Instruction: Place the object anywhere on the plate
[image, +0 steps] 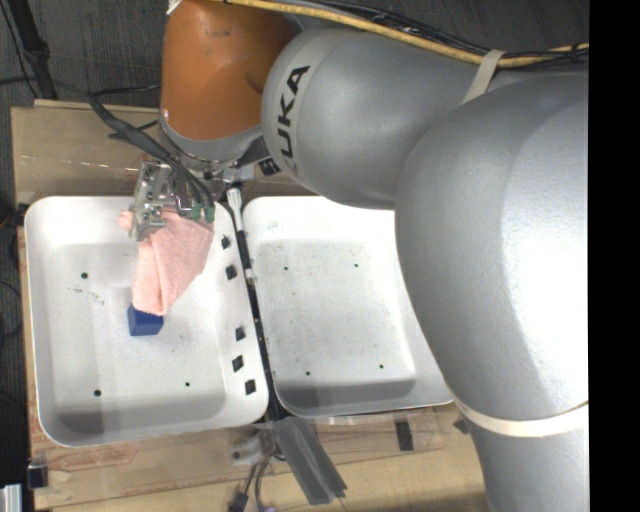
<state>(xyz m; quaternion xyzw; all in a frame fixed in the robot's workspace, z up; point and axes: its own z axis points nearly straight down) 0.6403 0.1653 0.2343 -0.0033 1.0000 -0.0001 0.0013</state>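
Pink cloth (170, 262) hangs from the gripper (160, 208) in the upper left of the frame, over the far part of the left bin (60, 400); its top edge is bunched between the fingers, so I read the gripper as clenched on the cloth. The lower end of the cloth drapes down to a small blue block (145, 322) lying on the left bin's floor, just left of centre frame; whether the cloth's tip rests on the block or hangs just in front of it I cannot tell. No plate is recognisable from where I stand. Judged progress: the pick looks done, cloth appears lifted; carrying and setting down are left, and the target is not identified. The right bin (345, 390) sits alongside, partly under the arm (450, 150), which comes in from the right edge with its orange band (205, 70) at top. Count: one cloth, one blue block, two white bins, one arm, one gripper.
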